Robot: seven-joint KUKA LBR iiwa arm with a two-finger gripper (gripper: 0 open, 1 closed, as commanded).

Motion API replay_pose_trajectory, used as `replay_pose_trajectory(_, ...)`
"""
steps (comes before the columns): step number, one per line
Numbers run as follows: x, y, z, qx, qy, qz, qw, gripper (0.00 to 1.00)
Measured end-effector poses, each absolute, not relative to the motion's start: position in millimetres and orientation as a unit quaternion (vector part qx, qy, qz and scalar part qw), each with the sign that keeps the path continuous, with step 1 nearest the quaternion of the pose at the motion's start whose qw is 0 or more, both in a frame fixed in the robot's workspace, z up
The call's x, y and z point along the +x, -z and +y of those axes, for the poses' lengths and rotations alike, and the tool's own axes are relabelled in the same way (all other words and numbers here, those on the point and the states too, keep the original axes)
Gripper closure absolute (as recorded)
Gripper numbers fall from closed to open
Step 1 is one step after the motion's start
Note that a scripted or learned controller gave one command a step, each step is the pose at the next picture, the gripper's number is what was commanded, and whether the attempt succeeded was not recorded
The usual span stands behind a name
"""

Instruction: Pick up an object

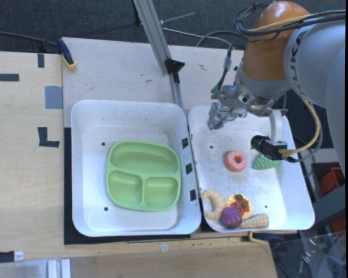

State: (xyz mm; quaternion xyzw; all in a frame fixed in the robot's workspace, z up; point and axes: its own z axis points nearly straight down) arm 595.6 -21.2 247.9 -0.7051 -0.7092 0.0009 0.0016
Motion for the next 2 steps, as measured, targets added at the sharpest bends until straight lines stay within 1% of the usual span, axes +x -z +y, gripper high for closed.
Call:
replay_pose_trajectory(1, 584.8, -235.9, 21.9, -0.705, -0.0012, -0.709, 0.001, 1.0)
replay_pose_trajectory(2, 568.1, -222.5, 77.5, -0.705, -0.0012, -0.71, 0.002, 1.0)
